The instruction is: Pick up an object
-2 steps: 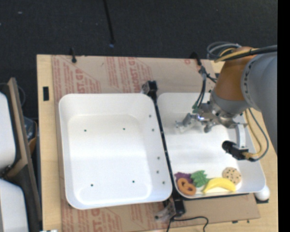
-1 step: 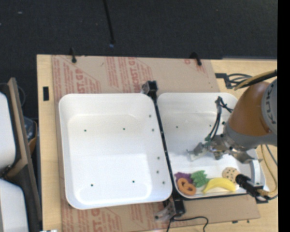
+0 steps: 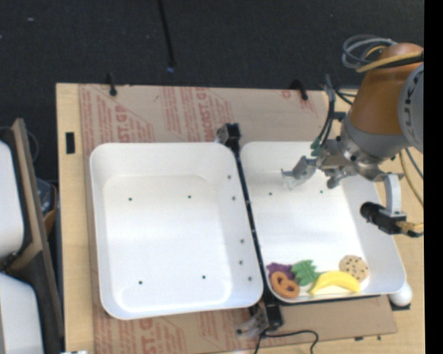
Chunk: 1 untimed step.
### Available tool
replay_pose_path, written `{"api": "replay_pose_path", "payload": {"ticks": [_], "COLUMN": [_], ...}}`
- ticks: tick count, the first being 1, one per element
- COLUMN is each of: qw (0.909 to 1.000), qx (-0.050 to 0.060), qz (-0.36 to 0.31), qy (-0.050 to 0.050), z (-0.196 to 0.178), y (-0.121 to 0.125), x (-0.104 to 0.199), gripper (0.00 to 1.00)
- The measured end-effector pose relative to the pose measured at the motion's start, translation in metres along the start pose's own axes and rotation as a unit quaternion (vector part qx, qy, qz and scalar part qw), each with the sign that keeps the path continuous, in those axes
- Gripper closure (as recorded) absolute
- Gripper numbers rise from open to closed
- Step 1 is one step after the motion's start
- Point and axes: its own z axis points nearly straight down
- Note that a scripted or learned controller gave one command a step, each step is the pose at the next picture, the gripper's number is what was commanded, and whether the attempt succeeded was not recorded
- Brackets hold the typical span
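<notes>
Several small toy foods lie along the near edge of the right bin (image 3: 303,227): a purple grape bunch (image 3: 277,269), a brown pretzel (image 3: 284,287), a green leafy piece (image 3: 305,271), a yellow banana (image 3: 334,282) and a round cookie (image 3: 353,267). My gripper (image 3: 312,175) hangs over the far part of the right bin, well apart from the foods. Its fingers are spread open and nothing sits between them. The orange band of the arm (image 3: 380,102) rises behind it at the right.
The left bin (image 3: 162,227) lies beside the right one, their rims meeting along a dark divider (image 3: 245,205). A black clamp (image 3: 229,133) sits at the far end of that divider. Both bins rest on a cardboard sheet (image 3: 162,113). Cables hang beside the arm.
</notes>
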Motion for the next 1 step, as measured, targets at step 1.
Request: {"api": "replay_pose_path", "payload": {"ticks": [1], "qw": [1.0], "qx": [0.007], "qz": [0.006], "qy": [0.0], "z": [0.0375], "y": [-0.0279], "x": [-0.0663], "gripper": [0.0]}}
